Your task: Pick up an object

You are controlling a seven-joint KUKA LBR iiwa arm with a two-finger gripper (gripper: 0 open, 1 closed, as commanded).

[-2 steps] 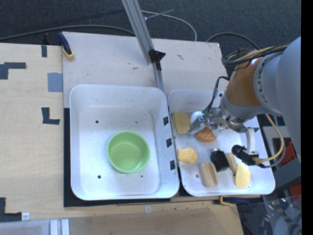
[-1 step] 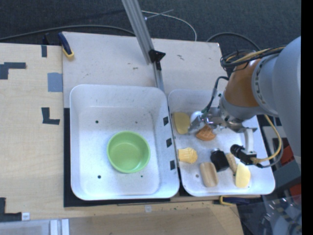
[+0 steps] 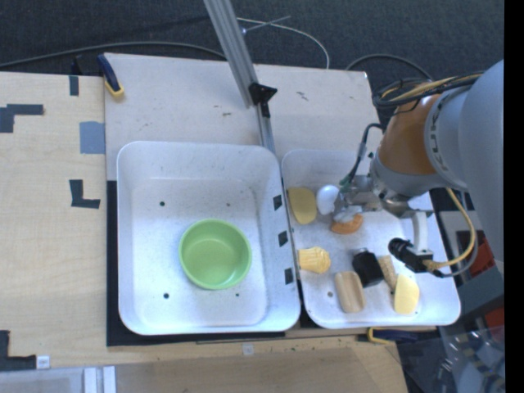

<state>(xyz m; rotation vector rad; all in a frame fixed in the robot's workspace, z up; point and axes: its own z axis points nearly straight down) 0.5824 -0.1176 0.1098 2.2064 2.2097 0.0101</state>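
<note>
We're low in the right bin (image 3: 426,313), gripper (image 3: 350,205) poised right over the orange piece (image 3: 347,224) to take it, though whether it's gripping we cannot tell.

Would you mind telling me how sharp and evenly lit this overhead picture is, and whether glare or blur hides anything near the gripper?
Camera view: lighting is even and soft, with faint shadows under the green bowl. The white bins are bright but keep their detail. The whole frame is slightly soft; around the gripper the small orange item and pale round object blur together, so contact is unclear.
</note>
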